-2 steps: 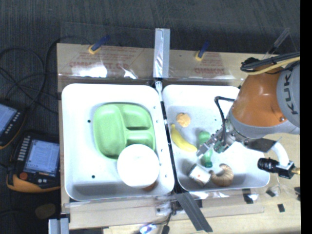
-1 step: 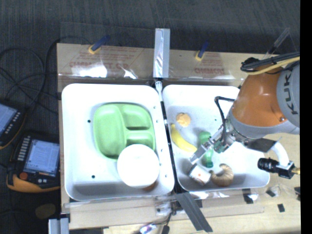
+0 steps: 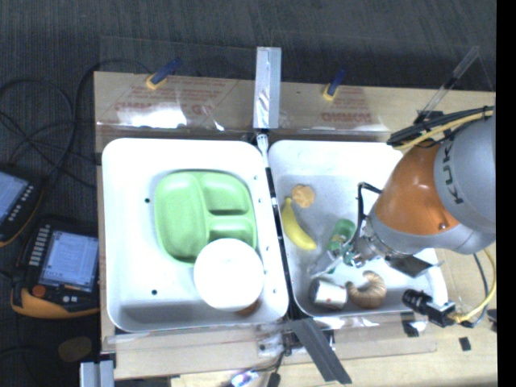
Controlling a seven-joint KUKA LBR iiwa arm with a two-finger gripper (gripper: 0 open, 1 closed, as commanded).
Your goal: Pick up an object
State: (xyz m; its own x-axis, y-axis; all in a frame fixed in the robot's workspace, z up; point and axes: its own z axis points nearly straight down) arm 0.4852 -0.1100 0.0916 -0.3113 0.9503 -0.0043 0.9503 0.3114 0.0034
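In the right bin [image 3: 322,164], my gripper [image 3: 348,253] hangs low near the middle, under the orange-banded wrist. A green object [image 3: 342,232] lies right at the gripper's upper left, touching or partly under it. A yellow banana [image 3: 297,226] rests along the bin's left wall. Above it is a small tan round piece [image 3: 303,194]. A white cup [image 3: 330,293] lies on its side at the front, with a brown croissant-shaped item [image 3: 369,290] next to it, just below the gripper.
The left bin [image 3: 129,216] holds a green divided plate [image 3: 203,210] and a white round bowl [image 3: 229,273] overlapping its front corner. A ridge [image 3: 274,240] separates the two bins. The arm covers the right bin's right side.
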